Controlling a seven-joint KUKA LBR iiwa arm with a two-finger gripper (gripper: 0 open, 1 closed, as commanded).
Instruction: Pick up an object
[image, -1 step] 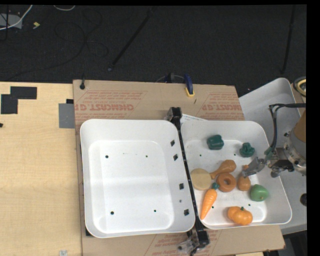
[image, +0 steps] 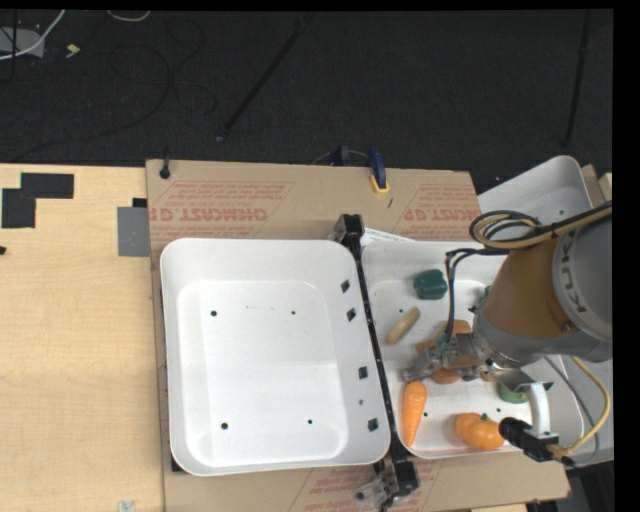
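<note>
My gripper (image: 446, 356) hangs low over the middle of the right bin (image: 392, 268), under the grey and orange wrist. A small brown object (image: 446, 376) lies right at its tip; whether it is gripped is unclear. An orange carrot (image: 412, 410) lies just to the lower left of the gripper. To its upper left lies a tan peg (image: 403, 325), with a dark green block (image: 431, 284) farther back. An orange lump (image: 478, 431) sits at the front of the bin, and a green ring (image: 513, 392) is partly hidden by the arm.
The left bin (image: 262, 350) lies beside the right one, with a black divider rail (image: 364, 340) between them. The arm's body and its cables cover the right bin's right side. Brown cardboard lies under both bins, and a wooden bench top stretches to the left.
</note>
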